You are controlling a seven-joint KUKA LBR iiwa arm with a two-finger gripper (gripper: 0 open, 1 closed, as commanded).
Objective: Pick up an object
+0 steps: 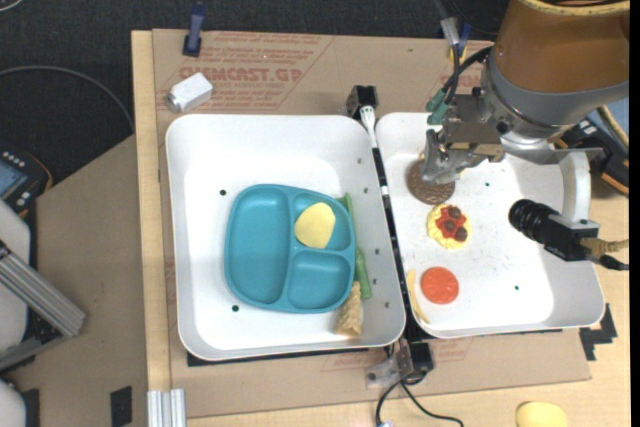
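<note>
Brown disc (pixel 428 187) is lying far left in the right bin (pixel 540 290), with the jaws hanging directly over it, their opening I cannot tell, so they should be closing only when standing on both sides of its rim.

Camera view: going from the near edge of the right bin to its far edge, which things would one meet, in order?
red slice → yellow piece with red and dark spots → brown disc, where the gripper stands over it.
</note>
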